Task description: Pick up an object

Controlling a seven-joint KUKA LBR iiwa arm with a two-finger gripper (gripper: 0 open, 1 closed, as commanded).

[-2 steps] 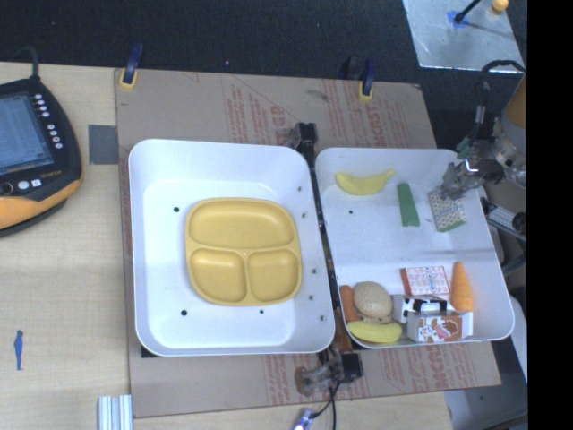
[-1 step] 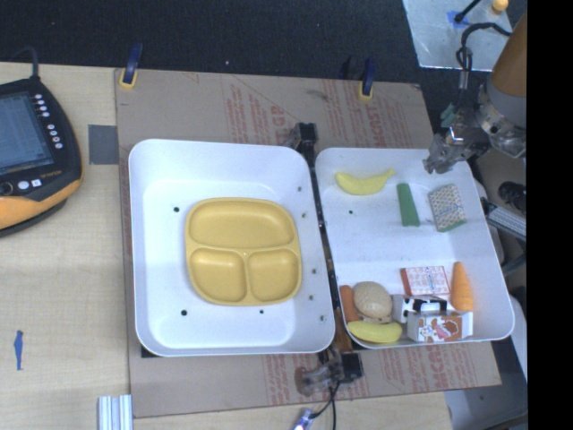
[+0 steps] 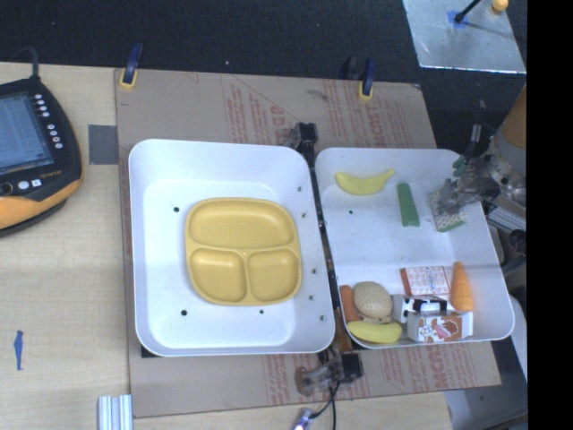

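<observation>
While the hand hovers low over the right bin, just right of the green block, its grip cannot be told.

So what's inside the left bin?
The left bin holds one yellow divided tray, lying flat with three compartments. The bin floor beneath the tray is covered, so anything under it can't be seen.

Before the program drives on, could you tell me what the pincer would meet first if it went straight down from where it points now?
Probably the bare white floor of the right bin at its right edge; the pincer hangs there, right of the green stick. Depth is uncertain.
</observation>
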